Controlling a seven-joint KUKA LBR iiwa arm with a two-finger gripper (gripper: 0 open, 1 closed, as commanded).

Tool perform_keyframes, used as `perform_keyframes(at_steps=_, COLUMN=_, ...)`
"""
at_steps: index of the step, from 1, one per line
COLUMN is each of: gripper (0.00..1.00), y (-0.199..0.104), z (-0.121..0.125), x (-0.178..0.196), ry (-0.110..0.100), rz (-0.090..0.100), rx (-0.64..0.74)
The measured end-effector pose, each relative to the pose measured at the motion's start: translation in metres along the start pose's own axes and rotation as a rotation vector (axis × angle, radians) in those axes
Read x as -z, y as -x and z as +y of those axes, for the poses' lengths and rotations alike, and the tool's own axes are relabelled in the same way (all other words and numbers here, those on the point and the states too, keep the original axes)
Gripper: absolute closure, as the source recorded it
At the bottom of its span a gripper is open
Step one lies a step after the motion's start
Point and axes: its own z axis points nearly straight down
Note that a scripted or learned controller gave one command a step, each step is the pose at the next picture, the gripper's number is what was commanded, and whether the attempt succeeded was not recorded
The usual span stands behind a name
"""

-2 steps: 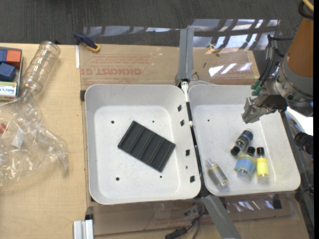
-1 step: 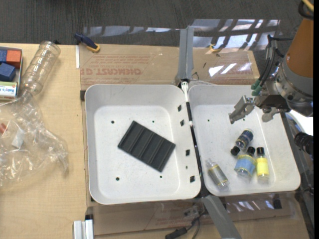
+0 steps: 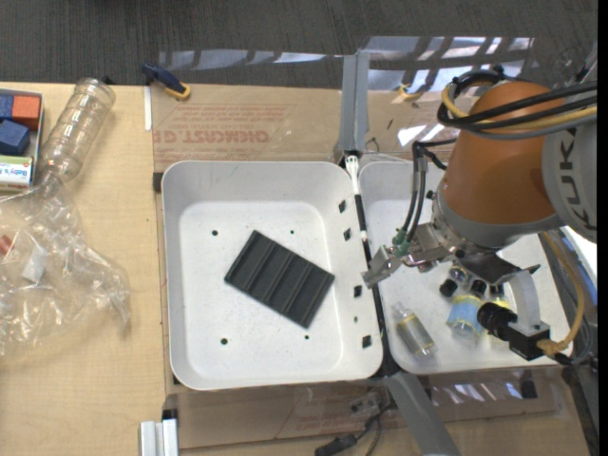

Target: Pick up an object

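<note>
- Arm [image 3: 508,150]: grey with an orange band, reaching in from the right and standing over the right bin [image 3: 418,367].
- Gripper [image 3: 475,283]: low over the right bin, largely hidden under the wrist; whether it is wide or narrow cannot be told, and nothing is seen held in it.
- Left bin [image 3: 180,283]: holds a dark ribbed slab [image 3: 279,278], lying flat and turned at a slant near the middle of the floor.
- Right bin: a small clear vial [image 3: 414,331] lies near the front left; a pale blue piece [image 3: 463,313] lies just right of it, close under the gripper.
- Bench, left side: clear bottle [image 3: 72,129], crumpled plastic wrap [image 3: 52,264], box of coloured blocks [image 3: 19,126].
</note>
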Motion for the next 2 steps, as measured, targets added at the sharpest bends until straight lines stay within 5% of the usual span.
perform_keyframes(at_steps=1, gripper=0.00, y=-0.081, z=0.075, x=0.000, ry=0.001, rz=-0.001, rx=0.062)
perform_keyframes(at_steps=2, gripper=0.00, y=-0.169, z=0.109, x=0.095, ry=0.004, rz=-0.002, rx=0.099)
